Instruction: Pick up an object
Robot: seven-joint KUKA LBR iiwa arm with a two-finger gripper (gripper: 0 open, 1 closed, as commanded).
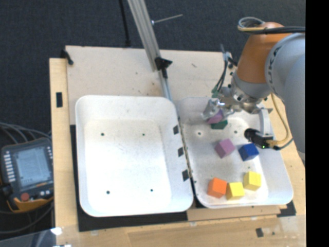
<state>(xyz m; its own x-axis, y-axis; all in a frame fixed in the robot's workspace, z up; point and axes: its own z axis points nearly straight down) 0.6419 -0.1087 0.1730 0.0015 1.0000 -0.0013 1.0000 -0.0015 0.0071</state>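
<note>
The gripper (215,112) hung in the right bin (280,189), directly over a pink block (218,118) stacked on a green block (220,124) (its opening could not be judged); both lay just beneath it, slightly toward the viewer.

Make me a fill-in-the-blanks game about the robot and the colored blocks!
1. All the blocks lie in the ____ bin.
2. The orange block touches a ____ block.
3. The blue block sits beside the ____ block.
4. The gripper is over a pink and ____ block.

Missing words: right; yellow; purple; green
</note>
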